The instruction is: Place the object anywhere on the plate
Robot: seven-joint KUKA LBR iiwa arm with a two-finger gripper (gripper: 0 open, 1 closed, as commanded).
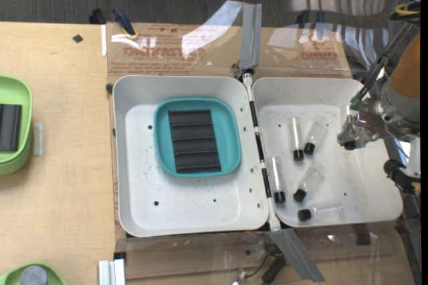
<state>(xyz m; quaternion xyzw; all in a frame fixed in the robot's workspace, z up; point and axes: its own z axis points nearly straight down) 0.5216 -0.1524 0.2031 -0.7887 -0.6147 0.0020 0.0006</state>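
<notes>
Clear vials (295, 138) lie loose, jaws (350, 140) state cannot tell; round tubes may roll or slip before reaching teal plate (198, 138).

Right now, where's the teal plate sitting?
The teal plate lies in the left white bin, toward its upper middle, just left of the divider from the right bin with the clear tubes.

— What do I have on the counter (53, 210)?

— I see two bins side by side. The left bin (134, 203) holds a plate (231, 143) near its middle, with a ridged block (194, 140) on it.

— And the other?

— The right bin (374, 207) holds five capped tubes (295, 139), scattered from its middle toward the near edge. My pincer (352, 134) sits over its right side.
</notes>
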